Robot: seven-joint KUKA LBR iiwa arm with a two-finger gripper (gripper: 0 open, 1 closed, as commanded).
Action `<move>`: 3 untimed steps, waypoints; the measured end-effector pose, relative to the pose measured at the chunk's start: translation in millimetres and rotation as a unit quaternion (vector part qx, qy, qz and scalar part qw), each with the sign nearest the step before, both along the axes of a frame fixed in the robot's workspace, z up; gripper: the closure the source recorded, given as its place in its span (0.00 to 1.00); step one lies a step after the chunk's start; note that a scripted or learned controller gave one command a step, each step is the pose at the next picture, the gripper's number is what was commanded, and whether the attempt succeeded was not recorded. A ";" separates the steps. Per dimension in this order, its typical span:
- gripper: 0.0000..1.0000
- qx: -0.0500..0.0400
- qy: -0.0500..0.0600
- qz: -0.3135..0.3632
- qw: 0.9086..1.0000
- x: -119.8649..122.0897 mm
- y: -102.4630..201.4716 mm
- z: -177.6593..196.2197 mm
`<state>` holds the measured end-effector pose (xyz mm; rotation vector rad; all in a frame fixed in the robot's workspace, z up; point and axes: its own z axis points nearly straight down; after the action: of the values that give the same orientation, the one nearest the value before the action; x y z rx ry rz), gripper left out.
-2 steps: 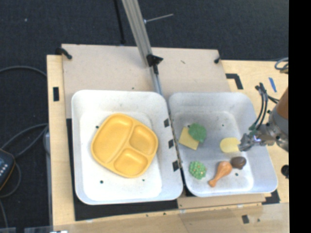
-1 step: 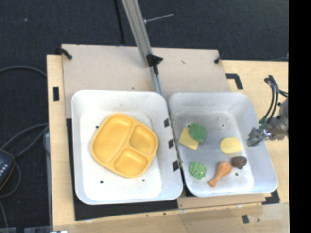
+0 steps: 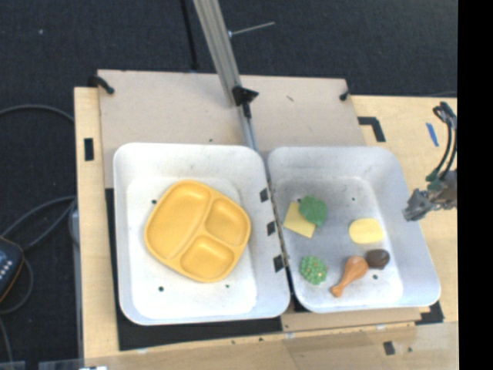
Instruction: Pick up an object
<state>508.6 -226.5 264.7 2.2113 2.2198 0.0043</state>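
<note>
Hovering at 3 o'clock of the right bin [image 3: 385,160], just outside its rim and over the counter [image 3: 192,106]: the gripper [image 3: 426,203], small and dark at the edge of the view. Showing too little there for telling whether open or closed. Carrying nothing visible.

Lying inside the right bin, six small toy foods. Resting at 10 o'clock from the bin's middle: a green broccoli piece [image 3: 312,209], touching a yellow cheese wedge [image 3: 298,224] at 9 o'clock. Sitting near the middle, slightly toward 3 o'clock: a pale yellow oval piece [image 3: 365,230]. Lying at 4 o'clock: a dark brown rounded piece [image 3: 377,258], just beside the thick end of a tan chicken drumstick [image 3: 349,274] at 6 o'clock. Sitting at 7 o'clock: a green bumpy ball [image 3: 313,269].

Lying flat in the left bin [image 3: 123,160], turned a little: a yellow divided plate [image 3: 198,231]. Rising from 12 o'clock between both bins: a slanted aluminium post [image 3: 219,37].
</note>
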 end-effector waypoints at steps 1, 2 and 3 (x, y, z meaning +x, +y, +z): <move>1.00 0.002 0.003 0.002 1.000 4.1 60.0 -7.1; 1.00 0.002 0.003 0.001 1.000 10.4 105.2 -17.6; 1.00 0.003 0.004 0.002 1.000 19.7 163.9 -26.4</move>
<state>528.3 -62.6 238.3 2.2135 2.2300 0.0022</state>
